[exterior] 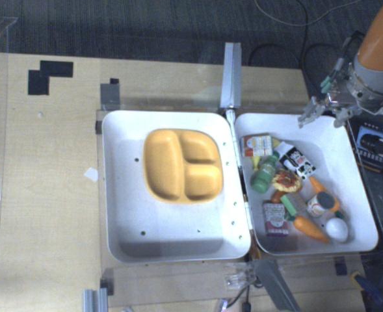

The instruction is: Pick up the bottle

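A small green bottle (264, 173) lies in the right bin (357, 174), left of the middle, among the other items. My gripper (323, 117) hangs over the bin's far right corner, up and to the right of the bottle and well apart from it. Its two fingers (307, 116) are spread, so it is open with nothing between them.
Around the bottle lie a red-labelled packet (257, 145), a black-and-white toy (296, 160), a pizza slice (287, 182), a second packet (276, 217), two carrots (310, 228), a can (321, 205) and a white egg (337, 229). The left bin (123, 226) holds a yellow divided tray (181, 164).
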